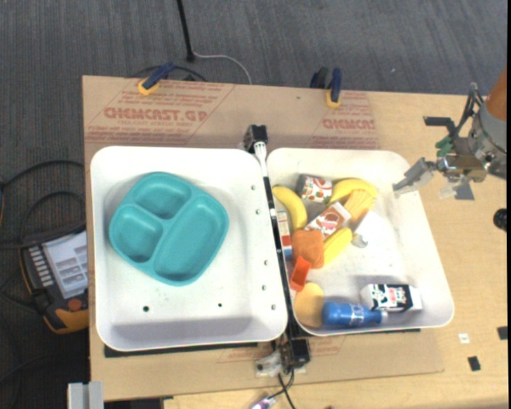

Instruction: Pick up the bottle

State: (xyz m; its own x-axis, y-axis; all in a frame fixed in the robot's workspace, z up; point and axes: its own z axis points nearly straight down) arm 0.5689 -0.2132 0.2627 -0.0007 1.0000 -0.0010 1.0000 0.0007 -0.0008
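claw over the right bin's far edge, bottle low in that bin

the claw (433, 175) hangs at the frame's right, fingers spread, pinching nothing; the right bin (426, 228) holds bananas (291, 207), cartons and the blue bottle (351, 314) at lower centre-right; the left bin (119, 313) holds a teal plate (168, 227); the board (157, 113) reads "chemcast gp"

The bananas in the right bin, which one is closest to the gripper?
The upper banana, lying by the bin's back wall. The gripper sits right of it; the other banana lies by the divider.

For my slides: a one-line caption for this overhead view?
Gripper at the right bin's far corner; blue bottle lies near its front edge.
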